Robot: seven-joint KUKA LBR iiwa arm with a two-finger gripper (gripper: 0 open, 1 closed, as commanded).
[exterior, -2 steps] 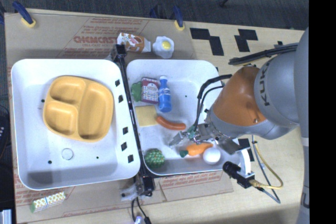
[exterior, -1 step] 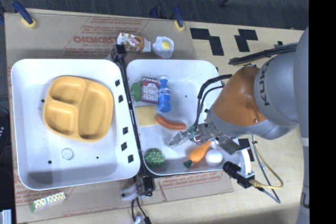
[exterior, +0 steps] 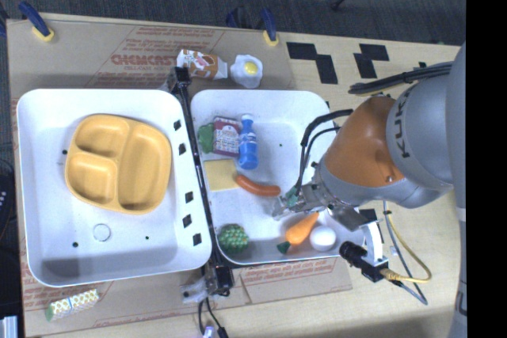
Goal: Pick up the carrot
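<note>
Over the right bin [exterior: 317,103], near its front right corner, the gripper [exterior: 295,202] hung low beneath the grey arm [exterior: 412,146] with its orange band, though whether its jaws were open or closed could not be told from above. Just beside it lay the carrot [exterior: 302,229], resting on the bin floor with its green end pointing toward the front rim and a white egg [exterior: 322,239] touching its right side. Elsewhere in that bin lay a sausage [exterior: 256,185], a blue bottle [exterior: 248,142] and a green broccoli-like ball [exterior: 232,237], while the left bin [exterior: 32,170] held a yellow divided plate [exterior: 119,162].
</note>
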